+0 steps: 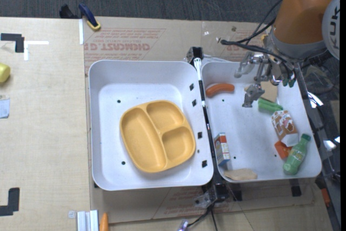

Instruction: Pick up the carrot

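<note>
Carrot (280, 149) lies at right bin's (238, 132) right side, partly under snack packet (283, 124), beside green bottle (296, 154). Gripper (253, 96) hangs above bin's upper middle, empty; finger state unclear.

Open floor surrounds the carrot (220, 88) in the right bin (240, 154); clutter crowds the far right wall.

Orange-banded grey arm (311, 11), black cables, metal pincer (254, 96)
</note>
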